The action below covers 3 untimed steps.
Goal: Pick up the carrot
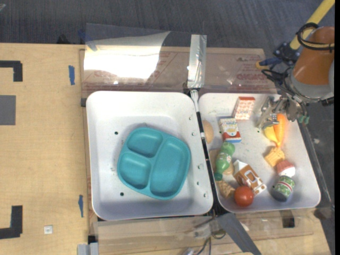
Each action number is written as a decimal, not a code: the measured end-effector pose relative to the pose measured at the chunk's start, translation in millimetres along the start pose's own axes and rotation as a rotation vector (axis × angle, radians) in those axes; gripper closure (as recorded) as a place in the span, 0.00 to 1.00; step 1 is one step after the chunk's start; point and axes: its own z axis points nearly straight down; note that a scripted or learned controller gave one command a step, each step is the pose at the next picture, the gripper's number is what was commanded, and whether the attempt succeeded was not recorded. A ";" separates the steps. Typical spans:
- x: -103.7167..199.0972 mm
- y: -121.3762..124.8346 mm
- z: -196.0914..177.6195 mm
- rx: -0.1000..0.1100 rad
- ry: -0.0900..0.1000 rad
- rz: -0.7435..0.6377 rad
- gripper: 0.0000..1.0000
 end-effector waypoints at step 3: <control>81.6 78.8 -119.8 -0.001 -0.004 -0.606 1.00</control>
